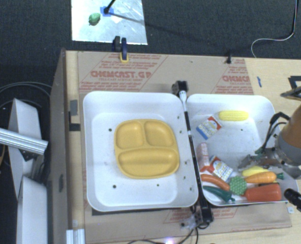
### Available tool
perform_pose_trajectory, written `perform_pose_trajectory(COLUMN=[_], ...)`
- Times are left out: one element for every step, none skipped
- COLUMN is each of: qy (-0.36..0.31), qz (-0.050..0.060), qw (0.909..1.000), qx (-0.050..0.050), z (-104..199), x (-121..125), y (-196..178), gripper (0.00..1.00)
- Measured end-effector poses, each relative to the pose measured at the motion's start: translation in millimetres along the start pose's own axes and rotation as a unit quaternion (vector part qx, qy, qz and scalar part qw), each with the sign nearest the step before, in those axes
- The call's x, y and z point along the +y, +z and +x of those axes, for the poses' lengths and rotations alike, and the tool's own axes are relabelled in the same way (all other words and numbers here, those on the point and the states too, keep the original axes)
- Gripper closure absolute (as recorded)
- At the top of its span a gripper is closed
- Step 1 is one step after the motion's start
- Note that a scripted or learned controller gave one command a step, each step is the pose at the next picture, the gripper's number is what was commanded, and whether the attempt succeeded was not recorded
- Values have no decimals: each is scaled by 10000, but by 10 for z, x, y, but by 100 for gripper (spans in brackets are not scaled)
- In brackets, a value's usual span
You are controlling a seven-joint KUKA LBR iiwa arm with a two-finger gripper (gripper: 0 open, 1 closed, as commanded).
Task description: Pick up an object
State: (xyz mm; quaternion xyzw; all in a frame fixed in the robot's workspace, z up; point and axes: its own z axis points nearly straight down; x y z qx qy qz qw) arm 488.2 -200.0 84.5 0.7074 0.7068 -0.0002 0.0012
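The right white bin (pixel 252 104) holds several toy foods. A yellow corn cob (pixel 233 116) lies at the back, with a small white, blue and red packet (pixel 208 127) beside it. Along the front lie an orange carrot (pixel 214 180), a green broccoli piece (pixel 237 185), a yellow banana-like piece (pixel 254 172) over an orange piece (pixel 264 177), and a red-orange pepper (pixel 264 192). My gripper (pixel 253 159) reaches in from the right, low over the bin floor just behind the yellow piece. The grey arm with its orange band (pixel 298 131) rises behind it.
The left white bin (pixel 97 136) holds a yellow divided plate (pixel 145 148). A pink tube (pixel 204 151) and a red and white packet (pixel 221 169) lie near the divider between the bins. Cables trail at the far right.
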Motion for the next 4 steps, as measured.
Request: perform_pose_trajectory(qy=[-27,-24,-15,-36], qz=[-18,11,-5,-16], qw=[10000,10000,10000,10000], qx=[11,10,6,3], z=[830,1061,978,980], x=[584,1591,1527,1538], y=[-987,-150,-4,-115], gripper=[0,0,0,100])
